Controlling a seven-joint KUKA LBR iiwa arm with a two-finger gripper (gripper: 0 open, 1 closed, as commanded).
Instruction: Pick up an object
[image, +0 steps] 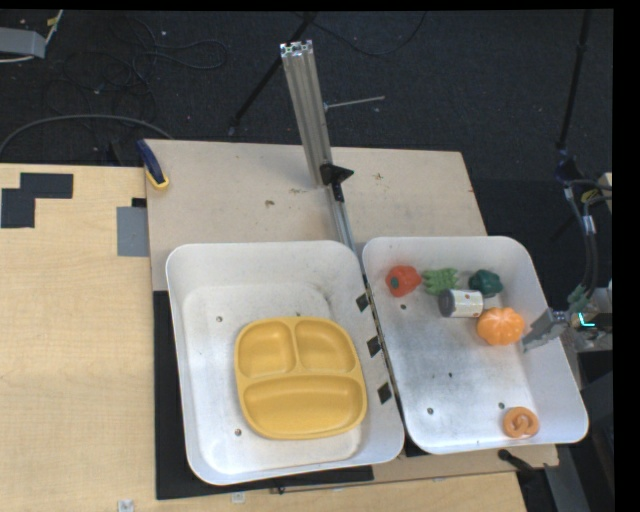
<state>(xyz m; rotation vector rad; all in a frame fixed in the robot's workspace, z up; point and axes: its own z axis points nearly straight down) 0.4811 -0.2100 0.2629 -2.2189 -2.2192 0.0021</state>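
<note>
left bin (200, 280): yellow tray (298, 377)
right bin (455, 400): tomato (403, 280), greens (440, 279), can (461, 303), orange (500, 326), donut (519, 422)
tool (545, 328): at right bin's right rim, near orange

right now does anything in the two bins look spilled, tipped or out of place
Nothing is spilled or damaged. The white cylinder lies on its side among the toys in the right bin, and the small orange ring sits alone near its front corner. The yellow divided plate lies flat in the left bin.
</note>
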